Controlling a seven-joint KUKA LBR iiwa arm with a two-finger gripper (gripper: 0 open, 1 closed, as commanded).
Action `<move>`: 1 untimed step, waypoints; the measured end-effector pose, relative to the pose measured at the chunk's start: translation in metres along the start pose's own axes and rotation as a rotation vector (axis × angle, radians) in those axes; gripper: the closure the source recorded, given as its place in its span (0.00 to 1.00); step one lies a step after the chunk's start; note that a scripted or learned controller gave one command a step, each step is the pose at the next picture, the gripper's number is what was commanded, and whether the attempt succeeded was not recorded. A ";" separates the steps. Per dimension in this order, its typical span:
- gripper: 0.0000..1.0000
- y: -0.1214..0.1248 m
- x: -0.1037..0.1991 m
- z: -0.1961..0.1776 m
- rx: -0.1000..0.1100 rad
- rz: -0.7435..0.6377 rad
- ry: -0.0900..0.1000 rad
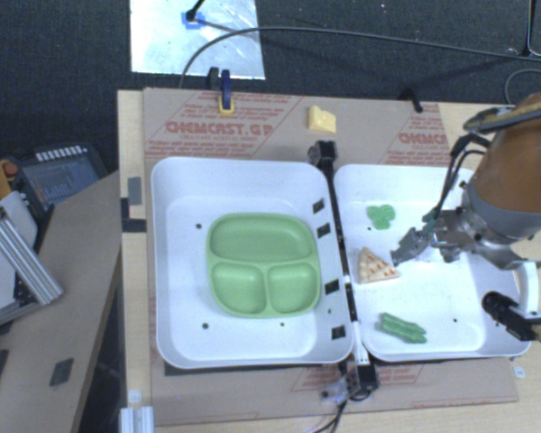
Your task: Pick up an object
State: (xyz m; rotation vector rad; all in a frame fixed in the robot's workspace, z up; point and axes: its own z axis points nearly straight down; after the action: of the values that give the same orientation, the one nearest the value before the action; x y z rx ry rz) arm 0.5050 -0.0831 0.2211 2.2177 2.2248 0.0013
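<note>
I am seeing my end effector (404,252) hovering in the right bin (451,183), just beside the pizza slice (376,266); its grip state I cannot tell. The green divided plate (260,263) is sitting in the left bin (180,197).

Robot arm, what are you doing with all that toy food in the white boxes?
The robot arm reaches in over the right bin, trying to pick something up. Its gripper hovers just right of the toy pizza slice and holds nothing. A small green piece lies above the pizza slice, and a long green vegetable lies nearer the front. The left bin holds a green divided plate. A yellow cheese piece sits outside, on the cardboard behind the bins.
</note>
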 end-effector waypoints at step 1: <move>0.00 -0.003 -0.005 0.043 0.002 0.003 0.001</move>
State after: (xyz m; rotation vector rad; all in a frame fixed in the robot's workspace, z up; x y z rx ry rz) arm 0.5023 -0.0878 0.1782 2.2220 2.2234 -0.0007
